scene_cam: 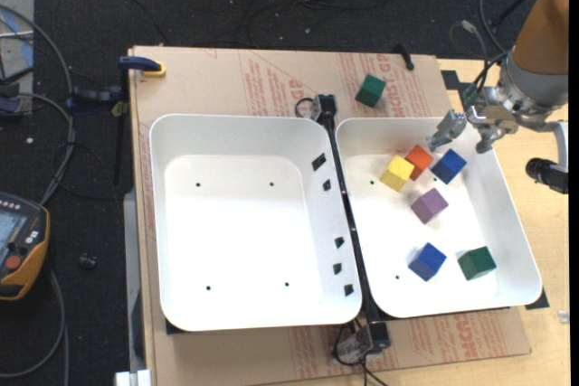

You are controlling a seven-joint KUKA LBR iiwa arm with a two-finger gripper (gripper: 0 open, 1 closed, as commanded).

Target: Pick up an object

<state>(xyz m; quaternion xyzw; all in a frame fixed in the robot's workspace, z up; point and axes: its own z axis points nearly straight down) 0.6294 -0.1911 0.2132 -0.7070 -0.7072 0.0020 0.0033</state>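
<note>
Looking from the near end, we've got a green cube [477, 263], blue cube [427, 260] and purple cube [429, 204] lying loose in the right bin [516, 221]. Farther back the gripper [466, 132] hangs spread open and empty above the cluster, so we'd say we're in the approach step. Next it needs to drop straight down around the second blue cube [449, 165].

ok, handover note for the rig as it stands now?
Gripper: open, nothing between the fingers, above the right bin's far edge.
In the right bin: yellow cube, orange cube, blue cube clustered at the far end; purple cube mid-bin; second blue cube and a green cube near the front.
Another green cube sits on the board behind the bins.
Done: nothing picked.
Left: descend, grasp, lift.
</note>
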